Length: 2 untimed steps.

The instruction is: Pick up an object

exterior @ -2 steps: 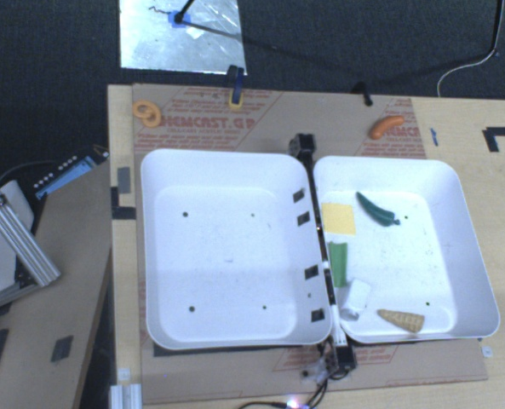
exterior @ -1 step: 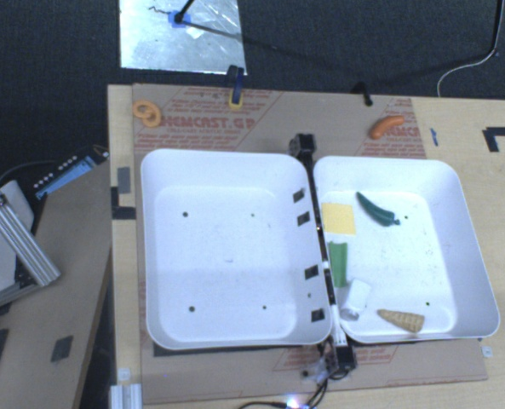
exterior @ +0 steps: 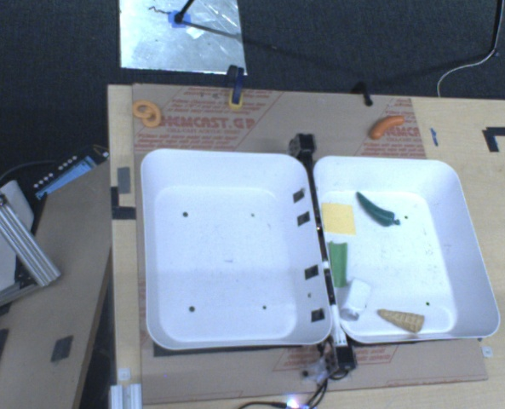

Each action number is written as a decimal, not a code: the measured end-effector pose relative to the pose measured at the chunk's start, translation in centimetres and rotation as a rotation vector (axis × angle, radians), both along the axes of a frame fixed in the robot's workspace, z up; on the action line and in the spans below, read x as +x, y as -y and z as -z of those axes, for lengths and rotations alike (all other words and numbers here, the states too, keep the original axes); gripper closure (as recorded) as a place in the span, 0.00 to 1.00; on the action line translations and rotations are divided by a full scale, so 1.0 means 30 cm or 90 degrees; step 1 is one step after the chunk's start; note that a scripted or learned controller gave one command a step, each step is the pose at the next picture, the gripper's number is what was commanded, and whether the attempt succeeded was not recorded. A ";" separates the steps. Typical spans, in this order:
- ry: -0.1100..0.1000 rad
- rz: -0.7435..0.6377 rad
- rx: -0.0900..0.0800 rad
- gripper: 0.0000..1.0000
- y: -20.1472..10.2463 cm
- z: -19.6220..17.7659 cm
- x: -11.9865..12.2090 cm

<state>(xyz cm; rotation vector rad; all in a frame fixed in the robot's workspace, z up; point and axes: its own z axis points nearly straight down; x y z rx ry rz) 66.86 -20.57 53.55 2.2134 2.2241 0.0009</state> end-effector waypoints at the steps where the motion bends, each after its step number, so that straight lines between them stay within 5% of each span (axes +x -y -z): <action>1: 0.000 0.000 0.000 1.00 0.000 0.000 0.000; 2: 0.000 0.000 0.000 1.00 0.000 0.000 0.000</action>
